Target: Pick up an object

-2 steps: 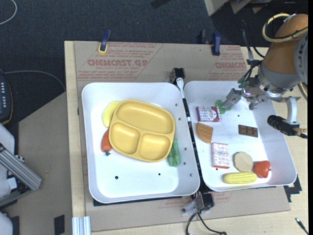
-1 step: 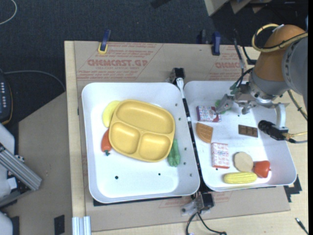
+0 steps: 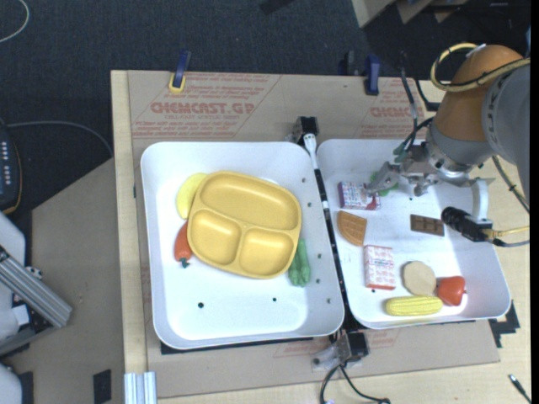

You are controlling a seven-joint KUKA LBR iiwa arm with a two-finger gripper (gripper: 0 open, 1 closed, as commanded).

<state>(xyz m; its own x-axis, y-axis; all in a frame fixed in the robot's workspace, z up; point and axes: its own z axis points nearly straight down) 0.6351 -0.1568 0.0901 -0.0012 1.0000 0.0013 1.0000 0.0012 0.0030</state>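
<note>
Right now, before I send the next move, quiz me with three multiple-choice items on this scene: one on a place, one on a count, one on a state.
1. Where does the yellow divided tray lie?
A. left bin
B. right bin
C. on the bench outside the bins

2. How many compartments does that tray have?
A. two
B. three
C. five

3. The corn cob is:
A. between the fingers
B. lying in the right bin
C. on the tray

Key: 1 A, it sits in the left bin. 2 B, three hollows show. 3 B, it lies near the front edge, far from the gripper.

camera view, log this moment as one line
hand: above right bin, by red-white packet | grasp: none visible | left bin: yellow divided tray
</note>
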